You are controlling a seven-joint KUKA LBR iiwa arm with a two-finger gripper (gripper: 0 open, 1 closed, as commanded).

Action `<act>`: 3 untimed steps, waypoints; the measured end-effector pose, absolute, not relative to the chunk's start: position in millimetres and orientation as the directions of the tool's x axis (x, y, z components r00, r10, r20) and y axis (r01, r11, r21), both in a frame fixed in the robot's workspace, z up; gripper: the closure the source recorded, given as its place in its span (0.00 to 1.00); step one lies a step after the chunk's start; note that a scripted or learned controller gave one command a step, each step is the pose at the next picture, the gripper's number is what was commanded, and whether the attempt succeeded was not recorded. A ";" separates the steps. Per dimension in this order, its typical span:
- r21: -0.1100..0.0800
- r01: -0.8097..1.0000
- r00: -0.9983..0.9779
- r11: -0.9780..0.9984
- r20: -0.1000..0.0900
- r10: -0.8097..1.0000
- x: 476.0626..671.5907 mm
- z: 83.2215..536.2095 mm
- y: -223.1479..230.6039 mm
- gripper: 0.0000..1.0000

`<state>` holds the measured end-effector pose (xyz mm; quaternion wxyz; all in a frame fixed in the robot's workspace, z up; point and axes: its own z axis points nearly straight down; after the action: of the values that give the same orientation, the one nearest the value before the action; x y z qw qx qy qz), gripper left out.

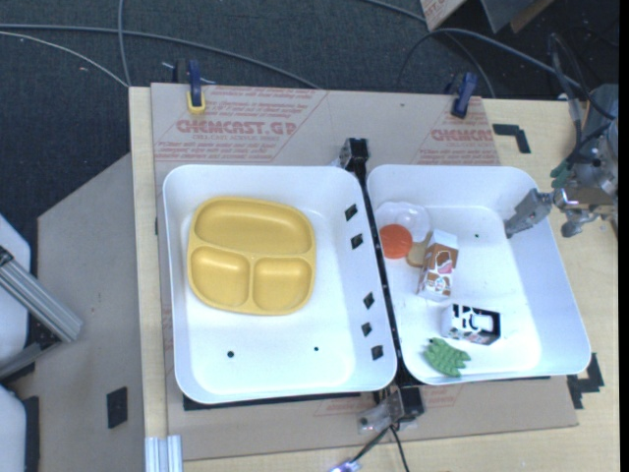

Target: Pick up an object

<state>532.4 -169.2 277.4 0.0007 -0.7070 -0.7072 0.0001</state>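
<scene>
Here the gripper is hanging at the right edge of the frame, over the upper right rim of the right bin; whether it is open or closed, I cannot tell. It is probably waiting there before reaching in. The things to pick are lying together at the left side of this bin: an orange round piece, a small brown and white box, a black and white item and a green toy. The left bin is holding a yellow divided plate.
</scene>
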 end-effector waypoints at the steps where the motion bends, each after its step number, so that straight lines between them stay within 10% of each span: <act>1: -0.007 1.000 0.001 -0.001 0.003 1.000 529.1 214.8 -168.4 0.00; 3: -0.002 1.000 0.002 -0.002 0.002 1.000 531.1 107.3 -163.6 0.00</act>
<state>531.1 -163.6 107.3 0.0014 -0.7079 -0.7063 0.0003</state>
